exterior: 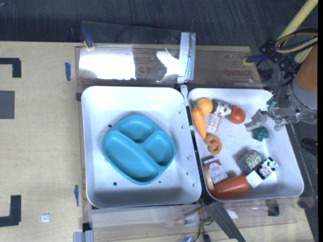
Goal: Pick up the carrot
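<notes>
The carrot (200, 123) is an orange tapered piece lying along the left wall of the right bin (288, 150), its thick end toward the back beside a yellow-orange round fruit (204, 105). My gripper (266, 121) hangs over the right bin's back right part, well to the right of the carrot and apart from it. Its fingers (255, 120) stand open with nothing between them. A small teal object (260, 132) lies just below the gripper.
Around the carrot lie a labelled packet (218, 110), a red tomato (236, 115) and a pretzel (214, 144). Nearer the front are a carton (216, 170), a red sausage (230, 185), a can (251, 160) and a black-and-white block (266, 169). The left bin (93, 110) holds a blue divided plate (138, 147).
</notes>
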Robot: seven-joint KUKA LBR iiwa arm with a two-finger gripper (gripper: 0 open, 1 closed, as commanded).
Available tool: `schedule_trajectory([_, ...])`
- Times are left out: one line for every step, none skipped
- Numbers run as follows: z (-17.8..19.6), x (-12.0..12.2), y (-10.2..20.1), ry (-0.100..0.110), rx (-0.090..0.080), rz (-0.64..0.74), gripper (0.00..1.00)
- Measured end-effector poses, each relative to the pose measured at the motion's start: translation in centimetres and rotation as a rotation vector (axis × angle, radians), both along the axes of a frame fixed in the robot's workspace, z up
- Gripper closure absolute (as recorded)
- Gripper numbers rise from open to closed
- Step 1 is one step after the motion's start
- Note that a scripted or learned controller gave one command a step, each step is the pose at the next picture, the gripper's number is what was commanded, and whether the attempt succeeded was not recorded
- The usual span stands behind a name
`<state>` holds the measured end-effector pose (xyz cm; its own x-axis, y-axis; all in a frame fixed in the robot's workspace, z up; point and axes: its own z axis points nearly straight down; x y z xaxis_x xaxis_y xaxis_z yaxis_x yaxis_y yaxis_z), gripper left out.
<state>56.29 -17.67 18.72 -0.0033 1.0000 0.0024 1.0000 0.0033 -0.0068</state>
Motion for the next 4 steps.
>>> schedule_trajectory([-1.5,-3.3,-0.8,0.003,-0.001,-0.228,0.0])
schedule_trajectory([-10.1,-0.3,5.4,-0.009,-0.004,-0.094,0.0])
schedule_trajectory([-7.0,6.1,8.6,-0.006,-0.002,-0.132,0.0])
schedule_trajectory([1.1,2.4,9.4,-0.014,-0.003,-0.128,0.0])
